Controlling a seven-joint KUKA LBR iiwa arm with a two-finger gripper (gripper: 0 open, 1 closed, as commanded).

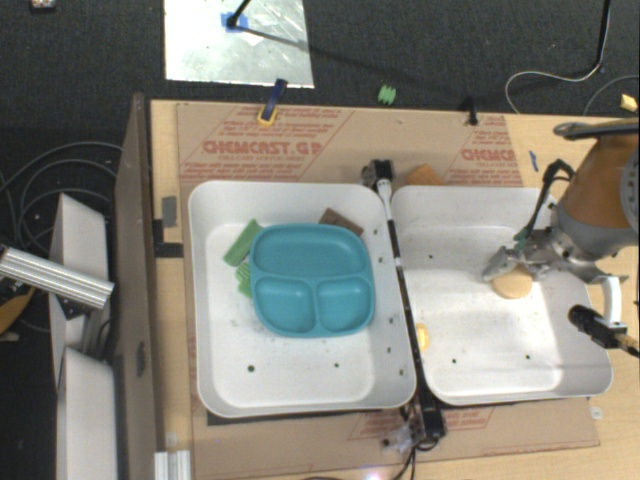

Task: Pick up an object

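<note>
we are seeing gripper (510, 265) hovering right above tan object (514, 285) in right bin (470, 368); grip state unclear.

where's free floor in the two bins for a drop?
Right bin: bare across its left and front floor, from the divider to the front rim. Its far right is crowded by the end effector over a tan object. Left bin: mostly taken by the blue tray, green item at its left; only a front strip along the rim is bare.
</note>
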